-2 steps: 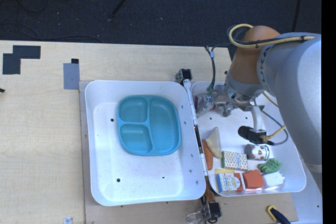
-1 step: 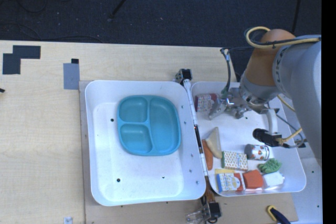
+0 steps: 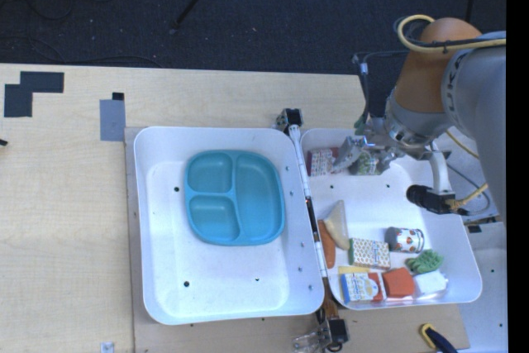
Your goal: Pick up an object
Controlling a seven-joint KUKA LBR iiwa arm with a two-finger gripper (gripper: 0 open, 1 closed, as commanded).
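My gripper (image 3: 355, 156) hangs low over the far left corner of the right bin (image 3: 463, 256), under the grey arm with its orange band. A small red and white packet (image 3: 318, 162) lies just left of it against the bin's far wall. Something small and dark green (image 3: 364, 164) sits right at the gripper's tip; whether it is held cannot be made out. Nearer the front lie a pale wedge (image 3: 336, 221), an orange carrot (image 3: 327, 245), a green patterned box (image 3: 369, 252), a small can (image 3: 404, 240), a green leafy piece (image 3: 425, 262), a red block (image 3: 399, 283) and a carton (image 3: 359, 287).
The left bin (image 3: 157, 244) holds a teal divided plate (image 3: 234, 197). A ridge (image 3: 302, 194) with a clamp at each end separates the two bins. Cables and a black fitting (image 3: 430, 197) hang off the arm over the right bin's far right.
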